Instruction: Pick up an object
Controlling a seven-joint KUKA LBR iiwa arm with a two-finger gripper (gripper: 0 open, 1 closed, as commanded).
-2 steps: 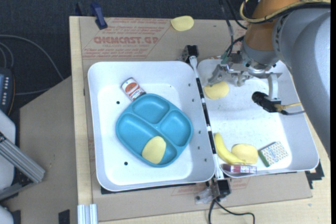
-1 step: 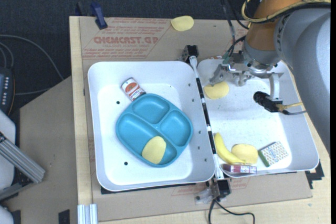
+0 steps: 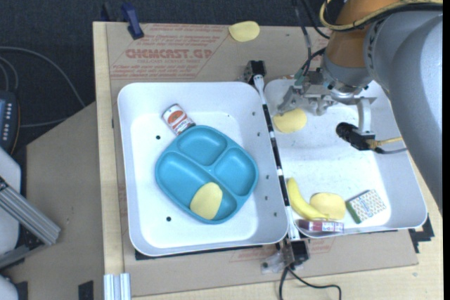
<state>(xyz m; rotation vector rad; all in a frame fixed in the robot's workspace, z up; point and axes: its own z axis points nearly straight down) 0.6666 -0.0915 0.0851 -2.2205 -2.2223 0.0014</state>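
From my feed the gripper hangs over the right bin, up in that bin's 11 o'clock corner. Whether it is released or clenched I cannot tell, since the wrist hardware covers the working end from this angle. A pale yellow lump lies on the bin floor just at the gripper's 7 o'clock, close enough that I can't say if the two are touching. I see nothing that is clearly in its grasp.

Further out in the same bin, toward 6 o'clock, a banana lies against a rounder yellow fruit. Just at the fruit's 3 o'clock is a small green-and-white patterned block. A slim tube with a red label lies along the rim just below the banana.

The grey arm comes in from 2 o'clock, its orange band above the wrist.

At 9 o'clock, the left bin holds a blue divided tray with a yellow piece in its 6 o'clock compartment, and a little red-labelled can just off the tray at 11 o'clock.

On the brown bench beyond the bins — at 12 o'clock — lie another yellow lump and, well to its 9 o'clock, a blue clip.
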